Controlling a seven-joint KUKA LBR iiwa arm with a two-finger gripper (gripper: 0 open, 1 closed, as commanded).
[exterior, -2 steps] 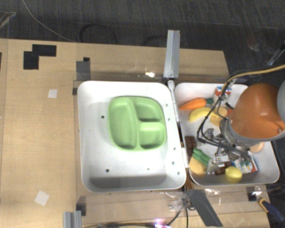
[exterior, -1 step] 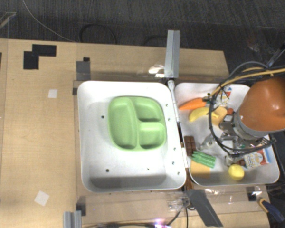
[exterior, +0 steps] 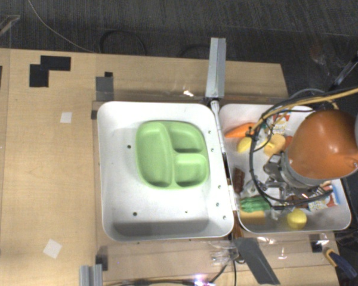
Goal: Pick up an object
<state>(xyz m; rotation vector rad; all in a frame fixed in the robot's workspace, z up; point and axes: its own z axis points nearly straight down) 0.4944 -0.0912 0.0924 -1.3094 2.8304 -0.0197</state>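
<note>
Camera view: pale wooden desk (exterior: 42, 177) on dark carpet (exterior: 137, 11); left white bin (exterior: 116, 159) holds green divided tray (exterior: 170, 154); hand (exterior: 280, 186) over cluttered right bin (exterior: 340, 216), grip state indiscernible.

The arm (exterior: 322, 145) reaches in from the right, its orange band bulging toward the camera and hiding most of the wrist beneath it. Black and yellow cables (exterior: 268, 115) loop from the band's left side. The gripper (exterior: 280, 186) points steeply downward below the band.
</note>
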